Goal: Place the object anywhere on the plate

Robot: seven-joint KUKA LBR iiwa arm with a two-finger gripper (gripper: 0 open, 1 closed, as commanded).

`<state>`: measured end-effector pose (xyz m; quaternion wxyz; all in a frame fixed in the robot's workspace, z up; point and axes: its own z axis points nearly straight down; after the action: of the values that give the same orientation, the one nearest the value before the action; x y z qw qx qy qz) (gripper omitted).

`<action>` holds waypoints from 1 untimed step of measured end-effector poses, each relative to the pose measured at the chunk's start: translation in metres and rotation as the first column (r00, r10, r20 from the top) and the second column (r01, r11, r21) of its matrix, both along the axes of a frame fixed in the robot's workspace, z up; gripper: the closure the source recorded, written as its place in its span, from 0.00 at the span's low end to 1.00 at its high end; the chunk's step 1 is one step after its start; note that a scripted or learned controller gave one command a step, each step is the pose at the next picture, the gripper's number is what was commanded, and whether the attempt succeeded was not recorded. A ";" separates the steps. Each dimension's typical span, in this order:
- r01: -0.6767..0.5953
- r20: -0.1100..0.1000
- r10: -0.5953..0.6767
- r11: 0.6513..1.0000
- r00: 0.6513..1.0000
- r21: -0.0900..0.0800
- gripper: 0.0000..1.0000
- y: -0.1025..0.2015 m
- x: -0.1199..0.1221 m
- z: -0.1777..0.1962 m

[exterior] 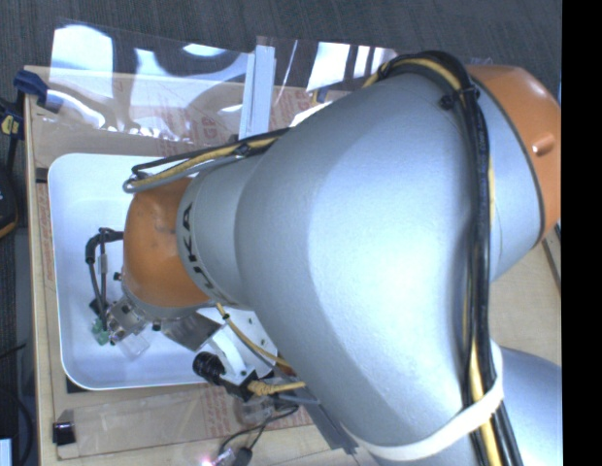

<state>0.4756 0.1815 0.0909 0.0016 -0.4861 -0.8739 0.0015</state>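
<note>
One arm: grey KUKA arm with orange band (160, 250) reaches in from the right, covering most of the bench.
Bin: shallow white plastic bin (73, 260), left side, arm's wrist low inside it.
Tool: two-finger tool (112, 326) near bin's lower-left corner; grip state cannot be told.
Object: possibly the small green bit (100, 332) at the tool; too blurred to confirm.

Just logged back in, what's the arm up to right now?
The grey arm is stretched across the bench and reaching down into the left white bin, blocking most of the view. Its orange band sits over the bin, and the gripper is low near the bin's front-left corner. I can't make out a plate or any object in its grasp.
</note>
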 end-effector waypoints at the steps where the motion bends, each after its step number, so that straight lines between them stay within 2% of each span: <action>1: -0.304 -0.003 0.304 0.953 0.953 0.002 1.00 -0.064 0.000 -0.001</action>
<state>0.4758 0.1175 0.0902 0.0031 -0.3459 -0.9383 0.0017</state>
